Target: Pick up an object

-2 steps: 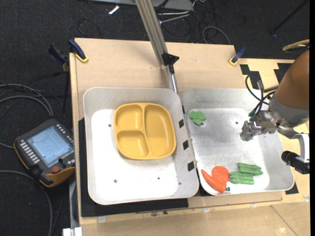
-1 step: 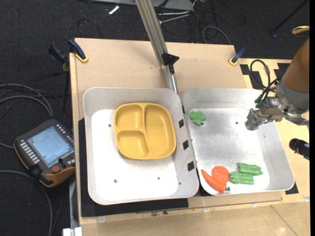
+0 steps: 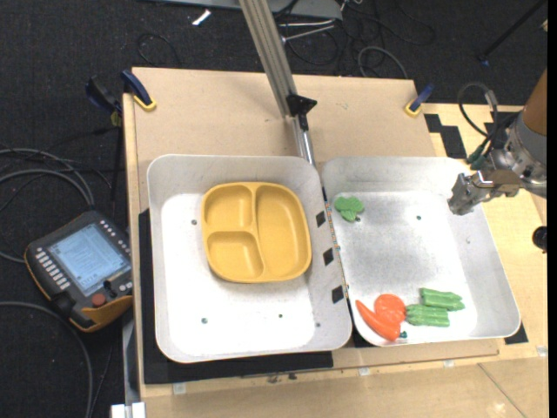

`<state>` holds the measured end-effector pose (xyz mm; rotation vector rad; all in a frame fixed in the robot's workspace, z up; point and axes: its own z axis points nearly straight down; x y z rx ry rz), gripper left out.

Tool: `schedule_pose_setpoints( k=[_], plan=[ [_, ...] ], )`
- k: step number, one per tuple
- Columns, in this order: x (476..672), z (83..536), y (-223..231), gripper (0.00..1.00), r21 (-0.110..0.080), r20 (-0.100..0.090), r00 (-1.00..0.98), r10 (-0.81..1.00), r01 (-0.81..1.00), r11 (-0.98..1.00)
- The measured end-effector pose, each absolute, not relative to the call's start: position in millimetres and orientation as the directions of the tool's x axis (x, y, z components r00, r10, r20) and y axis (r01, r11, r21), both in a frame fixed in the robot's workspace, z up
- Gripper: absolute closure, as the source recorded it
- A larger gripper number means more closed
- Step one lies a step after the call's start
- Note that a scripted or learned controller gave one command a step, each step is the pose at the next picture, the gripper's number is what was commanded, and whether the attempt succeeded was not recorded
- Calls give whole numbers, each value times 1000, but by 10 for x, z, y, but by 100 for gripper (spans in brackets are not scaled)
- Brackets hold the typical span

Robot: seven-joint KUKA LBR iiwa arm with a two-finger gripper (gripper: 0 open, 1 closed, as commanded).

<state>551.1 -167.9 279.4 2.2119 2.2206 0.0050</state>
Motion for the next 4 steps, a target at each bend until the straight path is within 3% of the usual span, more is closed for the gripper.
schedule_pose_setpoints(
  k=[1, 4],
  plan=[
    [5638, 2635, -1096, 100, -1, 2, -8, 1000, 1000, 8],
    [6008, 2527, 414, 100, 3, 2, -8, 1000, 1000, 8]
  ],
)
